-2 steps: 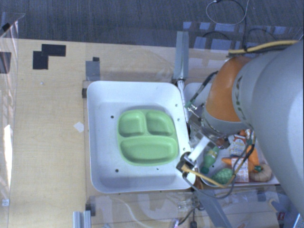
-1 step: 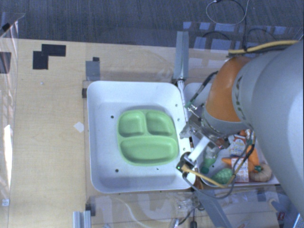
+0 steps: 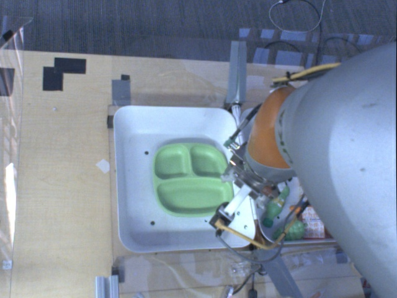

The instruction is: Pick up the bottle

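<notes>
Where the right bin (image 3: 286,242) shows beneath the arm, the green bottle (image 3: 274,208) lies on its floor at a slant, close to the bin's left wall, its narrower end pointing far and a little right. Just to its right and nearer sits a second green thing (image 3: 296,230), rounder and darker; what it is cannot be told. Between the two a small orange-red piece (image 3: 297,211) shows, and right of them lies a packet with red and white print (image 3: 314,222), partly covered by the arm. The pincer (image 3: 255,188) hangs just to the left of the bottle and a little farther back, over the strip where the two bins meet. Its working end is hidden under the wrist, so whether it is open or closed cannot be told, and nothing can be seen held in it. Above it the orange band (image 3: 268,138) curves round the wrist, and the grey arm (image 3: 347,160) covers most of the right side of the scene.

The left bin (image 3: 127,166) is white and shallow and holds a pale green divided plate (image 3: 189,180) with three compartments, two small ones on the far side and one long one on the near side. Both bins stand on a light wooden surface (image 3: 62,197). Black patches (image 3: 63,72) mark its far left corner. Beyond the far edge lies blue-grey carpet (image 3: 155,11), with thin cables (image 3: 298,14) looping over it at the far right.
</notes>
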### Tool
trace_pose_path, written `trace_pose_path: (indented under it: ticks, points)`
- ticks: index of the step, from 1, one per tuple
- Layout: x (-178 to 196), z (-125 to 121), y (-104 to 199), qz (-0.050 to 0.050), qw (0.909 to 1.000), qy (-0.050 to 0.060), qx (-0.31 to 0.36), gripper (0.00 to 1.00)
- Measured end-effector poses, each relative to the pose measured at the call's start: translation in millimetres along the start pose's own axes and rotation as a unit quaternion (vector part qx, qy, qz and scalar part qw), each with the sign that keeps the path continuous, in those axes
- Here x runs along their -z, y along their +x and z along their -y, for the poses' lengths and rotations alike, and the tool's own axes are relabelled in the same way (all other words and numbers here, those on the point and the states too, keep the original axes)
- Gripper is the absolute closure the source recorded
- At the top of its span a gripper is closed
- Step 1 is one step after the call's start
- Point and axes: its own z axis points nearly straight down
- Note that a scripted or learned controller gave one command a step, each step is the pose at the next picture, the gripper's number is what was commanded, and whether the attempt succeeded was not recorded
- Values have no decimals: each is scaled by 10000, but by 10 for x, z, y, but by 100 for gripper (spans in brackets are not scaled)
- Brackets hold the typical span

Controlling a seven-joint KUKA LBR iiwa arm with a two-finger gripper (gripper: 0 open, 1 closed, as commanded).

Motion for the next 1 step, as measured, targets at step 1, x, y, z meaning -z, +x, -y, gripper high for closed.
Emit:
trace_pose_path:
  ticks: [1]
  points:
    - [1380, 149, 1243, 24, 9948, 134, -1010, 0]
